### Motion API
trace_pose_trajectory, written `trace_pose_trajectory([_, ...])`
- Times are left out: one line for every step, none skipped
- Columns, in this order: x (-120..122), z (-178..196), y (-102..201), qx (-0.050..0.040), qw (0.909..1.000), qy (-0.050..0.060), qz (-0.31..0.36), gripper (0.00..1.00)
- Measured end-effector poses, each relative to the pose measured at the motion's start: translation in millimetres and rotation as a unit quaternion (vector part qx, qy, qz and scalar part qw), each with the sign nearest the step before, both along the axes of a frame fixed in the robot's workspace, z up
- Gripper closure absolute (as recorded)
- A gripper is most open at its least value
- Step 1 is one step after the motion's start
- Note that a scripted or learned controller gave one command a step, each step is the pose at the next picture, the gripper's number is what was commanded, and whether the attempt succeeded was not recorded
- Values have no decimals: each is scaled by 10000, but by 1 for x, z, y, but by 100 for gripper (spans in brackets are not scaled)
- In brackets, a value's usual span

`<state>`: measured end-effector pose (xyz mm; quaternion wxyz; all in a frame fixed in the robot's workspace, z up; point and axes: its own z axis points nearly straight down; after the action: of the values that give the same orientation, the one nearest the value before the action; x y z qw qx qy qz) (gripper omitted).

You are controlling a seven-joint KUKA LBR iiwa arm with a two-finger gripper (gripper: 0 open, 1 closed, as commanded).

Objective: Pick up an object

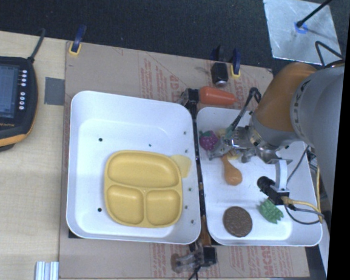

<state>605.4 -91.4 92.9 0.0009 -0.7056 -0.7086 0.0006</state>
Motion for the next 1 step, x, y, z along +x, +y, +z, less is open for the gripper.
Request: trace_pose_trajectory([-52, -1, -22, -5, 10000, 11, 2, 0])
